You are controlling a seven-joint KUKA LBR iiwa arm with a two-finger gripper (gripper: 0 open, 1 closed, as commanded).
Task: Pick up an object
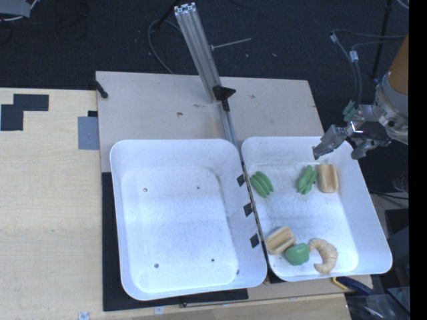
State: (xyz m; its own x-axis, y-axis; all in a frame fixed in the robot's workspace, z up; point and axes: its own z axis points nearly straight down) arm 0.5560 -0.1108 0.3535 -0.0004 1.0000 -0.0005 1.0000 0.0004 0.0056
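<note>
My gripper [345, 147] hangs over the back right corner of the right bin [347, 222], open, with nothing between its fingers. Just below it lie a tan bread piece [327, 177] and a small green vegetable [306, 179], touching each other. A ridged green item [261, 183] rests near the bin's left wall. At the front of the bin a tan roll [279, 239], a green pepper [297, 253] and a pale croissant [324, 254] sit close together.
The left bin [173, 219] sits beside the right one, with black clips [247, 209] along the shared rim. An aluminium post [200, 45] slants up from the bench behind the bins. Cables hang at the upper right.
</note>
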